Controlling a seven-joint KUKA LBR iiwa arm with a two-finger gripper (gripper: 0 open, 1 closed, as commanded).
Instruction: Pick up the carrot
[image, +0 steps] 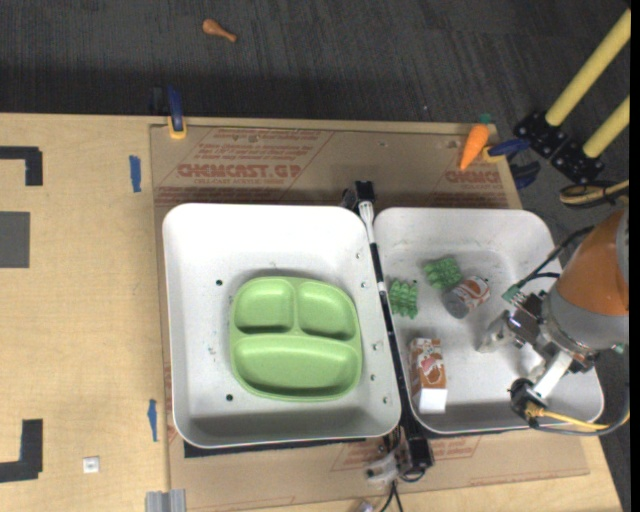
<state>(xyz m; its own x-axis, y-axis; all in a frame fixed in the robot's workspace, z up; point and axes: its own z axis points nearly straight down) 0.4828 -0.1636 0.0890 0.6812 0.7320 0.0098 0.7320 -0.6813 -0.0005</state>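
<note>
- Carrot (474, 146) lies outside both bins, on the cardboard sheet (250, 165) behind the right bin's far rim, near a blue clamp (507, 148). Orange body w/ green top pointing up-frame, tilted a bit.
- Arm (598, 275) comes in from the right, orange band over the right bin's right wall. Wrist hangs above the right part of that bin.
- Gripper (497, 335) sits low inside the right bin, well apart from the carrot. Can't tell if it's spread or pressed together – too small & cluttered w/ cables. Nothing visibly pinched.
- Right bin (520, 225) holds: a green toy piece (441, 271) near the middle, another green piece (403, 297) by the left wall, a small can-like item (468, 294) w/ red-orange label just beside the first green piece, and a red-white carton (428, 372) lying toward the near-left corner.
- Left bin (200, 240) holds a light-green divided plate (296, 335), 3 compartments, roughly centred.
- Bins touch side by side; a black clip (362, 193) sits at the far end of the seam.
- Another small orange item (217, 30) lies on the dark floor, far up-left, off the bench.
- Yellow poles (597, 60) w/ black clamps at top right.
- Blue tape marks (135, 172) & black corner marks (25, 165) on the bench at left.
</note>
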